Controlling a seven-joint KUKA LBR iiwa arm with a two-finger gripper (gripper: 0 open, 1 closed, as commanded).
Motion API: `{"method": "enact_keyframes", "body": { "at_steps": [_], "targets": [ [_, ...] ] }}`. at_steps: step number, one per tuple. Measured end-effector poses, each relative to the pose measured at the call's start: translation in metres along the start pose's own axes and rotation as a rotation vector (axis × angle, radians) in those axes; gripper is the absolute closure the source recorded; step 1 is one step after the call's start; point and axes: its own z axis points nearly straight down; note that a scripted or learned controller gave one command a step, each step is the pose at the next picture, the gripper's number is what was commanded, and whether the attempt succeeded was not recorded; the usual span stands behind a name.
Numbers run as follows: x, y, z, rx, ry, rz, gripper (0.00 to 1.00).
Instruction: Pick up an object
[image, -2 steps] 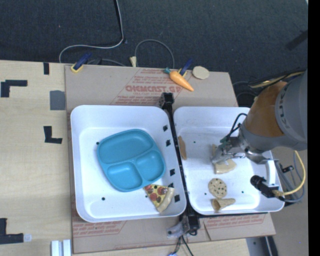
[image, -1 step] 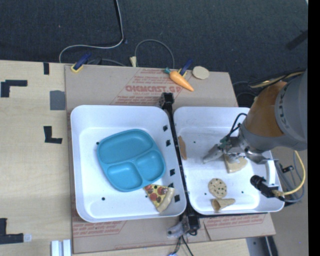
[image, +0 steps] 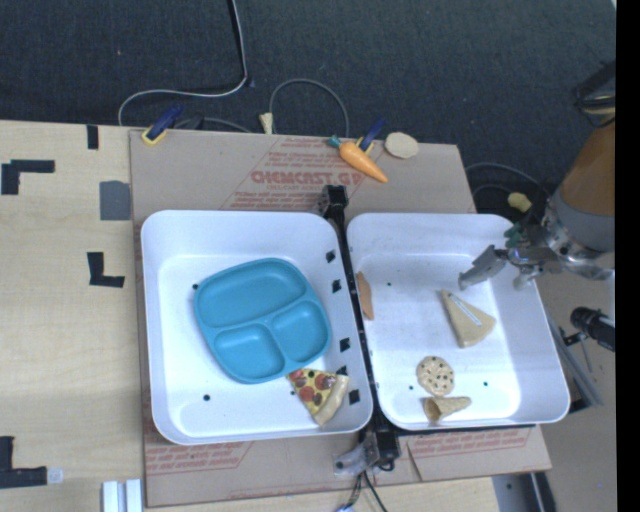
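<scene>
Gripper (image: 492, 266) fingers apart, nothing between them, near cheese wedge (image: 467, 320) in right bin (image: 400, 235). Wedge prob. light, stiff plastic; pinch across thick end.

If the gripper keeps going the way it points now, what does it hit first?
Likely bare floor of the right bin. The gripper points left and downward; the cheese wedge sits just below that line, though depth is unclear from this one view.
</scene>
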Motion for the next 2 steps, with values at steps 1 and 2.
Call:
{"method": "enact_keyframes", "body": {
  "at_steps": [1, 2],
  "targets": [
    [0.015, -0.033, 0.123, 0.004, -0.002, -0.001, 0.0],
    [0.014, 0.073, 0.124, -0.006, -0.002, -0.006, 0.0]
  ]
}}
